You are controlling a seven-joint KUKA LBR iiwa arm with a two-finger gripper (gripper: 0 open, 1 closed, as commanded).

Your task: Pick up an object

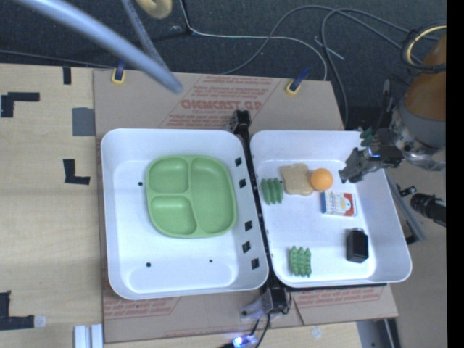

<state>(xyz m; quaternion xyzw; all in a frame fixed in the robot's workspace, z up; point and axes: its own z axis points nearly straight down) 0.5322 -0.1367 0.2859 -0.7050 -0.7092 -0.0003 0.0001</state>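
Two shallow white bins sit side by side on a cardboard sheet laid over the tabletop. The left bin holds a pale green divided plate with three compartments, lying flat near the middle of the bin.

The right bin carries the loose objects. Near its upper middle lies a tan piece that looks like bread, and an orange ball touches its right side. Just left of the bread sits a small green ridged piece, close to the wall between the bins. A second green ridged piece lies toward the bin's near edge. Below and right of the ball is a small flat packet, white with red and blue print (the lettering is too small to read). A black block rests farther down, near the right wall.

The arm comes in from the right, and its gripper hangs over the upper right part of the right bin, just right of the orange ball and above the packet. Whether it is spread or pressed together cannot be told from here: the dark tip blurs together. Nothing is seen between its fingers.

Cables trail across the dark floor beyond the cardboard.
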